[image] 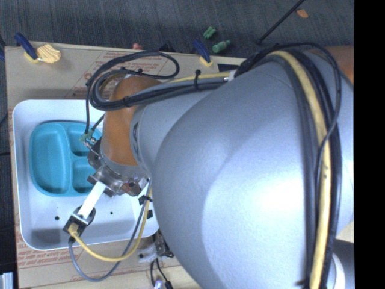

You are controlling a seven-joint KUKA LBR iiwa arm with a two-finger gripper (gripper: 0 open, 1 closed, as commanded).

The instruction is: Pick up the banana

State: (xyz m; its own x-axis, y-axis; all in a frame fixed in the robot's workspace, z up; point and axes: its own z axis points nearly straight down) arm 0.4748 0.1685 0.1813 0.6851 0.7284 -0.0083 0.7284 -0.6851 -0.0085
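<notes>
Here, grey arm (240, 179) over blue tray (53, 155), left bin (23, 185).

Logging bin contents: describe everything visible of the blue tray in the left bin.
The blue tray looks like moulded turquoise plastic with rounded corners. It has one long compartment at the view's left and at least two smaller ones beside it. It lies flat on the floor of the white bin. Its right side is hidden under the arm; contact there cannot be judged.

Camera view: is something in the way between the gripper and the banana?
I can't tell. The big grey arm hides most of the bench. Beside its wrist, a blue tray lies in the white bin.
</notes>
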